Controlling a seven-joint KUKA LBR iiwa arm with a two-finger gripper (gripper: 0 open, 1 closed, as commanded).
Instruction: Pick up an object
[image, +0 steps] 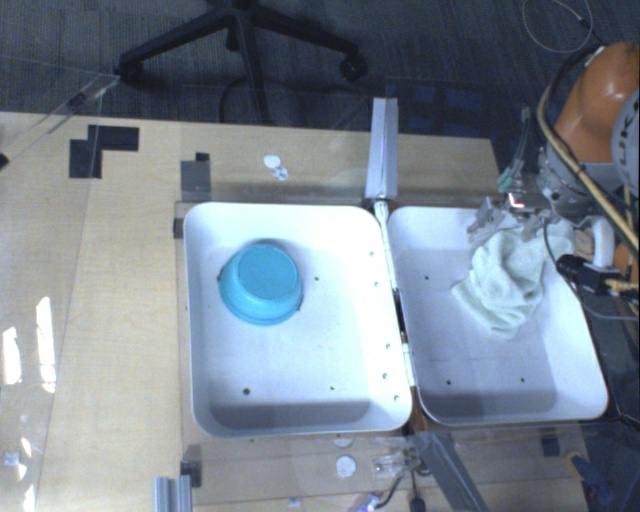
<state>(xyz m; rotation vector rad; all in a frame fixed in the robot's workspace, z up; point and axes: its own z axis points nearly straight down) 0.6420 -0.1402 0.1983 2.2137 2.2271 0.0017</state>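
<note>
Apparently mid-lift: gripper (512, 212) poised at the right bin's (500, 385) far edge, pinched onto the white cloth (503, 278) hanging from it; blue bowl (261, 283) untouched in the left bin (290, 400).

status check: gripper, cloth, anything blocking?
Gripper at top edge of white cloth in right bin; grip unconfirmed. Cloth crumpled, looks partly lifted. Blue bowl upside down in left bin, out of the way.

A blue bowl (261, 283) sits upside down in the left bin (290, 400), while the hand (512, 212) touches the top of a white cloth (503, 280) in the right bin (500, 395).
</note>
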